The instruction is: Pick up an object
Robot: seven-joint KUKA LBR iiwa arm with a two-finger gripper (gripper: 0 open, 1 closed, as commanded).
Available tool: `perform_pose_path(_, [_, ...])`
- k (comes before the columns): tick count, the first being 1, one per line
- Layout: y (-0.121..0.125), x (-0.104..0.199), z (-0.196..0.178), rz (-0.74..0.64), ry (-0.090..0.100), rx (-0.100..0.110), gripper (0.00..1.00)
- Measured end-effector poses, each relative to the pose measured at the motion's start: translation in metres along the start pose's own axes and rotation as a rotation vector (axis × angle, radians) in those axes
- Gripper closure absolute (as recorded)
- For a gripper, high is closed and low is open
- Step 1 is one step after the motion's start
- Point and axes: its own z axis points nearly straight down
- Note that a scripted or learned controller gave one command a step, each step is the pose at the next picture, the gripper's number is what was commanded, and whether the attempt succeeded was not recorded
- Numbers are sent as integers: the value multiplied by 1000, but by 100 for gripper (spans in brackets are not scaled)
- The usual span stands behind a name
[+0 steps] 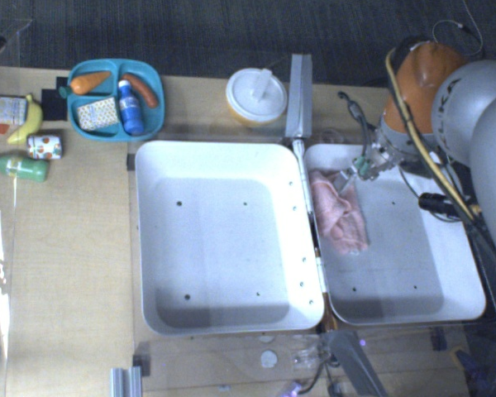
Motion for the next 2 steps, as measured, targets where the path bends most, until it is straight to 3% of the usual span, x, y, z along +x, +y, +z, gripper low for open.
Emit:
perform_pose_path(1, [-44, 17, 0, -18, -15, -26, 0])
perform_pose_path(2, [-41, 18, -11, -19, -16, -31, 100])
